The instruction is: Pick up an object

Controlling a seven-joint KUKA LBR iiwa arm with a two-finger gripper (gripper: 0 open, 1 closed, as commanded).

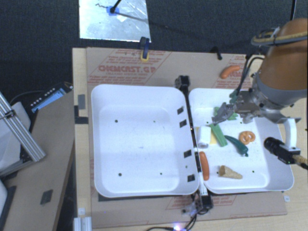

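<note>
**White bins, and the gripper low over the right one**

White moulded plastic is what we see most of: two shallow bins side by side on a brown printed cardboard sheet (130, 64). We take the black clipped divider (191, 138) between them as our landmark. To its left lies the left white bin (139, 138); to its right the right white bin (276, 177), which holds all the objects.

Just right of the divider, near its middle, stands a small white rectangular block (205, 136). Touching that block on its far side from the divider is a straight green stick-shaped piece (219, 134), lying at a slant. Further right again we see a dark green curved pepper-like piece (238, 144), and beyond it a small orange pretzel-shaped ring (247, 137). Hard against the divider's lower stretch lies an orange sausage-shaped piece (204, 165), lengthwise along it. Right of that piece sits a tan wedge-shaped cone (230, 173).

The two-finger gripper (225, 113) hangs right of the divider's upper part, just above the top end of the green stick. Its grey-green fingers blur into one another, so we cannot tell how far apart they stand, nor whether anything sits between them.

Well right of the divider, outside the bin on the cardboard, rests a second orange sausage-shaped piece (230, 71).
</note>
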